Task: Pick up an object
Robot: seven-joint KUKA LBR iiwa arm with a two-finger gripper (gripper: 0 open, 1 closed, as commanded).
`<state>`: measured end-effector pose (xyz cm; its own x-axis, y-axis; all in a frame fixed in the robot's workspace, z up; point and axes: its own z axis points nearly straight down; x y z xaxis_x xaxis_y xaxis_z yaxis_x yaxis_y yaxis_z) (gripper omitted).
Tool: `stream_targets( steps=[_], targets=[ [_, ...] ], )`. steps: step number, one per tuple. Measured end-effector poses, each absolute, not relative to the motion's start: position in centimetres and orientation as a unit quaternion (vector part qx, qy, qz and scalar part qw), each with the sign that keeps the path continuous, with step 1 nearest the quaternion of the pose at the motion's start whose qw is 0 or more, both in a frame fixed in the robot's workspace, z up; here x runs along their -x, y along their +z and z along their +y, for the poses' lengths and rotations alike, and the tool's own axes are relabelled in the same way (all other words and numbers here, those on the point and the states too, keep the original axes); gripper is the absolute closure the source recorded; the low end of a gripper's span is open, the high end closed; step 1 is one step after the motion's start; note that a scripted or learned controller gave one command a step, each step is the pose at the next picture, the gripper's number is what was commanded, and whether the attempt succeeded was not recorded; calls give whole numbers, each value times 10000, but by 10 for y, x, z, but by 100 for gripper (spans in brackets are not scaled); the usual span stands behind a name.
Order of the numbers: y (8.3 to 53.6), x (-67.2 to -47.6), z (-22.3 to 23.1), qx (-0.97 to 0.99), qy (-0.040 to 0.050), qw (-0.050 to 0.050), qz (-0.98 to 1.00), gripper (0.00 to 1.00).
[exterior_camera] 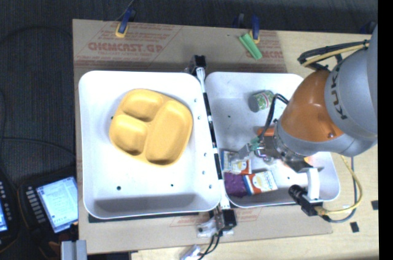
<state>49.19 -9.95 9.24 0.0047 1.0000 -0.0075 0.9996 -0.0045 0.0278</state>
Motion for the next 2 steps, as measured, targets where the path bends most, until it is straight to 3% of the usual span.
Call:
stream_targets(
  steps=[1,2],
  targets=[
    [105,-495,-98,-7077,100,113,7063,100],
    [105,-494,-98,-7078,96,114,7063,0]
  ],
)
